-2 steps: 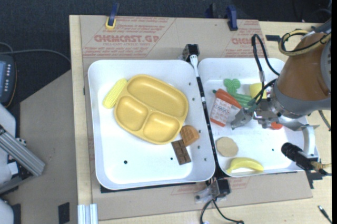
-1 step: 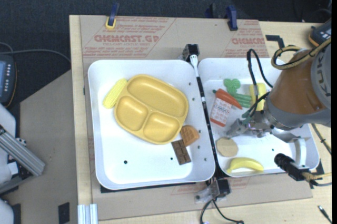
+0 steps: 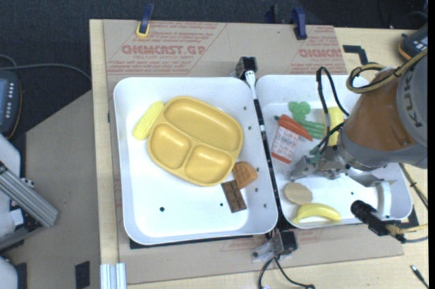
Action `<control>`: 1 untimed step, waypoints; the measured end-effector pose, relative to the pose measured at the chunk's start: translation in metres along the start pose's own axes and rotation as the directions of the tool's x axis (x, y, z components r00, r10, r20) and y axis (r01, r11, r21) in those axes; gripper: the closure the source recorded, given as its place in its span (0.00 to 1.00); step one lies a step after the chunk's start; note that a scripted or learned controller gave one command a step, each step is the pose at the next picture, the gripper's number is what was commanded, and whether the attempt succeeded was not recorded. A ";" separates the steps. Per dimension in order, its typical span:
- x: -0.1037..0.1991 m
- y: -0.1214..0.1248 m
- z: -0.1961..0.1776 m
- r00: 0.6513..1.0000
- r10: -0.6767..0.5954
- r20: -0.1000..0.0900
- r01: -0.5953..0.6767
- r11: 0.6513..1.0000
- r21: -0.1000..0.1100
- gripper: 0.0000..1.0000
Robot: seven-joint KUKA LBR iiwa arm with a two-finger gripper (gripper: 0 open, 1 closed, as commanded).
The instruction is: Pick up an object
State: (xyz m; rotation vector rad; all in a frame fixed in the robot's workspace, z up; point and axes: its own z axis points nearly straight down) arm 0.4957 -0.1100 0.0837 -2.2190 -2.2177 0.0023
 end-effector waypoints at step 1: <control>0.000 0.000 -0.011 1.000 0.001 0.001 -0.001 1.000 -0.003 1.00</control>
